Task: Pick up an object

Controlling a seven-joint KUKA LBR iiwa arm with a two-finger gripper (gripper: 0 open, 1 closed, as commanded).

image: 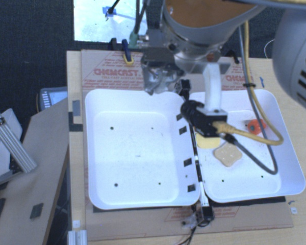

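Note:
In the right bin [275,177] lie three small objects: a tan, toast-like piece [228,155], a flat yellow piece [208,142] partly under the black cable fitting, and an orange object [254,126] near the bin's far side. My gripper [159,81] hangs under the grey wrist at the far edge of the left bin [132,157], well to the left of and apart from these objects. Nothing shows beneath it but the bin's rim.
A white post [212,91] with a black fitting [201,119] and a yellow cable [250,137] reaches over the right bin's near-left part. The bins rest on a cardboard sheet [112,70]. A clamp [126,52] stands at the back left.

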